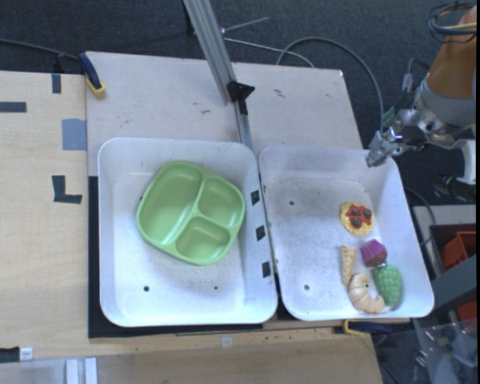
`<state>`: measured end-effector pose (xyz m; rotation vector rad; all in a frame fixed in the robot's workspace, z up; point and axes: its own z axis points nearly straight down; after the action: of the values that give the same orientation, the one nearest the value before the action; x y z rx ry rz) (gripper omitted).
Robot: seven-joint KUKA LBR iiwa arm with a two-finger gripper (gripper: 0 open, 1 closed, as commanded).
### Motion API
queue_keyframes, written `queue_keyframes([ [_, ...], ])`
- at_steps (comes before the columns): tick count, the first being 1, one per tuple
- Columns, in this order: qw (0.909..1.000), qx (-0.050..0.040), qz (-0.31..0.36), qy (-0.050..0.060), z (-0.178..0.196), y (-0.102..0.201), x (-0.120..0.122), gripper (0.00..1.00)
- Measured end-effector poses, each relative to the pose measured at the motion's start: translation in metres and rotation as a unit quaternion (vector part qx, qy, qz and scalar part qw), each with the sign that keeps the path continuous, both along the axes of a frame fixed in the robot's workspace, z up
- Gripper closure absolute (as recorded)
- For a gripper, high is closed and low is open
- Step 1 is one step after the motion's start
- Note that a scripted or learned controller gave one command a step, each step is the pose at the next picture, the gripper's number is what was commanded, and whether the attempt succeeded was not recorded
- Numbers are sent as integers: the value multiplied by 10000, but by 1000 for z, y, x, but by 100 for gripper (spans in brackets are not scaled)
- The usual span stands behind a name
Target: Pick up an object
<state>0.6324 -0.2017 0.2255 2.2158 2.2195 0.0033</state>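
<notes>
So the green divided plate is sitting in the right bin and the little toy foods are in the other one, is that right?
Not quite. The camera view shows the green divided plate in the left bin, not the right one. The little toy foods are in the other one, the right bin, along its right side.

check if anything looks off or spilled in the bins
Nothing spilled or broken. The green plate sits tilted in the left bin, and the toy foods are bunched along the right bin's right side. The gripper is over that bin's top right corner.
</notes>
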Motion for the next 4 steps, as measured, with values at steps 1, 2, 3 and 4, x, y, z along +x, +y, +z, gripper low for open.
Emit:
queue_keyframes([
  [1,10000,10,1,20,17,0,1,100],
  [2,10000,17,17,40,4,52,-7,100],
  [3,10000,18,21,39,-6,103,-20,100],
  [4,10000,22,31,36,4,162,-32,100],
])
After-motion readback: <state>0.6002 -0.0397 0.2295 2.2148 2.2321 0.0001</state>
